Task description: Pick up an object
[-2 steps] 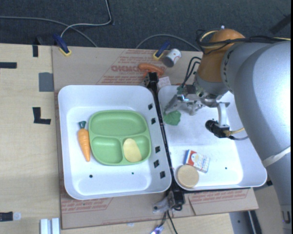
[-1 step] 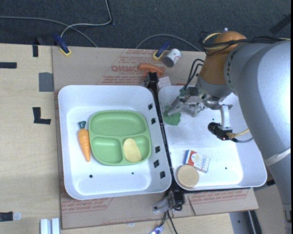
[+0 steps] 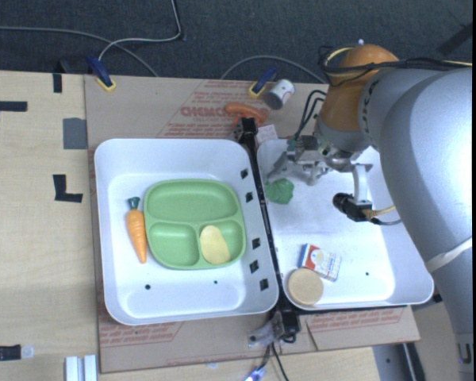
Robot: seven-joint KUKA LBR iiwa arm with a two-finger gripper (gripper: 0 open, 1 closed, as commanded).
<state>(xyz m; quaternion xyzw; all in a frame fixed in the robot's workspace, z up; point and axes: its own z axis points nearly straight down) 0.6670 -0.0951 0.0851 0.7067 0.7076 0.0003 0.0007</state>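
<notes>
Hovering jaws (image 3: 289,167), state unclear, above crumpled green lump (image 3: 280,191); round tan disc (image 3: 305,286) nearby.

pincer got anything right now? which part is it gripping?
Cannot tell. The pincer sits low in the right bin, just above the green object near the divider, but the view does not show the object between its tips, so no hold is confirmed.
</notes>
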